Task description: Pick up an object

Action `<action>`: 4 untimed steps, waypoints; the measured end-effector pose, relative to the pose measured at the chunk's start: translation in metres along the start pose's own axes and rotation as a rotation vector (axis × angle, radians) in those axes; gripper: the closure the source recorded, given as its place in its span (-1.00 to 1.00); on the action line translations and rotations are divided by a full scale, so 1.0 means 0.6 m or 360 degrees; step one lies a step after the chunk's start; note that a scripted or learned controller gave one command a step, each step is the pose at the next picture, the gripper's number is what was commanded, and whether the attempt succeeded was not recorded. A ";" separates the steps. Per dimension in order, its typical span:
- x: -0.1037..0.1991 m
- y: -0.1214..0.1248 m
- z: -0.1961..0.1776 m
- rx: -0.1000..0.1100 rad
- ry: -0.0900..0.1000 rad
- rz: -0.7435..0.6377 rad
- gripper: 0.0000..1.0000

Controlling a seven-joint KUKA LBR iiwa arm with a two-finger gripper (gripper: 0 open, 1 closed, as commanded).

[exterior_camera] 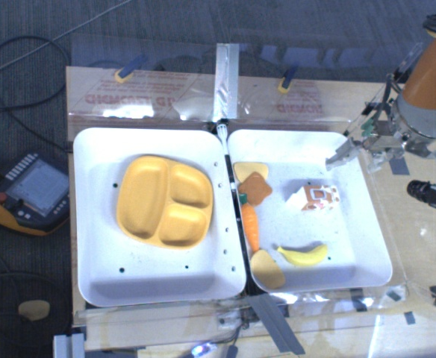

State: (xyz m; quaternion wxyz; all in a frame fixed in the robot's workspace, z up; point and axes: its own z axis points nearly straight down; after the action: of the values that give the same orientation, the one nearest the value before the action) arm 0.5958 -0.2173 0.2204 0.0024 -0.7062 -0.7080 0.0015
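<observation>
Nearest in the right bin (367,222), a banana (304,255) and carrot (250,228), beyond them a small white-and-orange box (315,198), and farthest the pincer (345,154) over the bin's far right corner, carrying nothing, its spread too blurred to tell.

Two bins sit side by side. The left bin (91,222) holds a divided tray (166,200); the right bin (367,252) holds a carrot (250,228) left, banana (303,255) near.

cam: 1 fixed overhead | slanted look down | covers both bins (83,222) | arm (419,88) enters from right
</observation>
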 end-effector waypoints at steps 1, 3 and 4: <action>0.066 -0.018 0.160 -0.0044 -0.0013 -0.0044 -1.00; 0.055 -0.128 0.219 -0.0030 -0.0013 -0.0347 -1.00; 0.075 -0.172 0.218 -0.0039 -0.0025 -0.0775 -1.00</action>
State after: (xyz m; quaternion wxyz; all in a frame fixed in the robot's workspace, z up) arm 0.4918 -0.1726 0.0903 -0.0113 -0.5145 -0.8574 -0.0021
